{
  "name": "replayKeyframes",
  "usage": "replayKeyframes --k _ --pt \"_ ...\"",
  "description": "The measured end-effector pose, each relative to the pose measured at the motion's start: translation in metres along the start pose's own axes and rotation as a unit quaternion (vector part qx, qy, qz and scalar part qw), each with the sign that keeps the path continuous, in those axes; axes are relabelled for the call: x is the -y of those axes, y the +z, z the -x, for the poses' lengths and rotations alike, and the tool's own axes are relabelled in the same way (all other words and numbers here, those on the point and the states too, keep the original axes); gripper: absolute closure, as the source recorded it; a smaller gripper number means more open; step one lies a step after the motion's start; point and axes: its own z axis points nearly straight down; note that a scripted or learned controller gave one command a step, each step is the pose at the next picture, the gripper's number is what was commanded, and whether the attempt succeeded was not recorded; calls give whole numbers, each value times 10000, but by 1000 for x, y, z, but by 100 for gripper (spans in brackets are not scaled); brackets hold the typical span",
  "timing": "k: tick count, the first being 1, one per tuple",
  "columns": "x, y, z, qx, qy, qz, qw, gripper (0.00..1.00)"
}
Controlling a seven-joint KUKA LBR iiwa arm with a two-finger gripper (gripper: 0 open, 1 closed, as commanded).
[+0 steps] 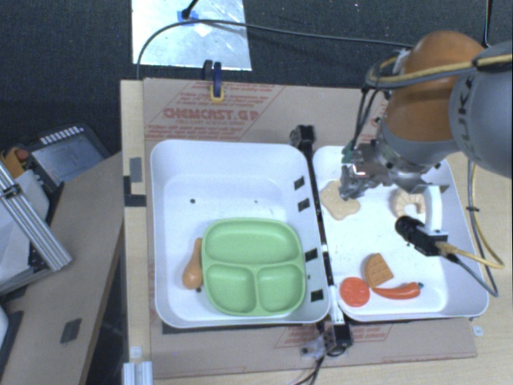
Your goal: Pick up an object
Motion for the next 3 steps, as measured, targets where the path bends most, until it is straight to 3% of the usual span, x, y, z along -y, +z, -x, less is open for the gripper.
replayKeyframes --k 2,3 --pt "19 13 -96 0 -3 -2 10000 100" --pt "18 12 -93 8 29 6 10000 0"
